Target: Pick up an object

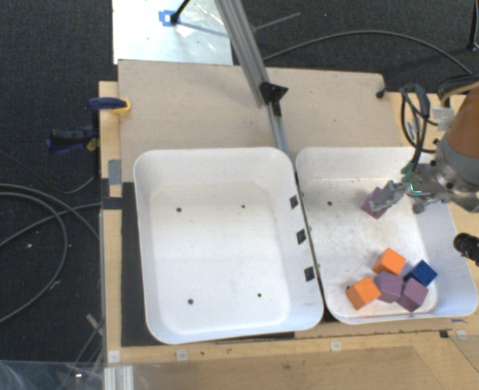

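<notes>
Purple block [378,201] sits up in the right bin [345,218], at the tip of the claw [395,192], which appears to pinch it between its fingers. The arm [471,149] reaches in from the right. Down in the bin's near corner cluster two orange cubes [363,292], two purple cubes [412,293] and a blue cube [423,272]. The left bin [158,242] lies beside it on the surface [190,108].
</notes>
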Available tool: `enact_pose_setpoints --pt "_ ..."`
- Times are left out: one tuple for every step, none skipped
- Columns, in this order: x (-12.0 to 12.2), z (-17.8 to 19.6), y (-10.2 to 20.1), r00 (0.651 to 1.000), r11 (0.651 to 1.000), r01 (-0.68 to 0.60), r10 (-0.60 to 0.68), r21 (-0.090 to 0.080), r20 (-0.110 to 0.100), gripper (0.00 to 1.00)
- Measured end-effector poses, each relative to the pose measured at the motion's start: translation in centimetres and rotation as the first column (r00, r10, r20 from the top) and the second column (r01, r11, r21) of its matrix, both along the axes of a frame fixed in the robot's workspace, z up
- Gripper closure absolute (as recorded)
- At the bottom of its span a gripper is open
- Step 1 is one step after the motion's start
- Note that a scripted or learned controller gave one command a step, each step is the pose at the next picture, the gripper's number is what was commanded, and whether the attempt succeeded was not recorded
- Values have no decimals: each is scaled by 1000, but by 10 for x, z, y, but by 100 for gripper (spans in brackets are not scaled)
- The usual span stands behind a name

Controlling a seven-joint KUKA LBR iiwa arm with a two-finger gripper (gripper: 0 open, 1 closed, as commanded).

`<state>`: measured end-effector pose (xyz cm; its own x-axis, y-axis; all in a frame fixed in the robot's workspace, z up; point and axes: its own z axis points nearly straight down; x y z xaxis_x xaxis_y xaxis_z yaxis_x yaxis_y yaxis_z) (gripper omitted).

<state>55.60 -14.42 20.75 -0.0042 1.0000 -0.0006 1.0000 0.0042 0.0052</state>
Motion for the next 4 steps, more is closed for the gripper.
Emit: enact_pose_setpoints --pt "89 -102 -66 1000 1000 1 -1 0 8 0" --pt "87 -96 -62 1000 1000 2 -1 -9 19 0" --pt "87 -97 -60 1000 1000 0 0 -8 19 0" --pt "95 -105 -53 1000 1000 -3 3 -4 22 0"
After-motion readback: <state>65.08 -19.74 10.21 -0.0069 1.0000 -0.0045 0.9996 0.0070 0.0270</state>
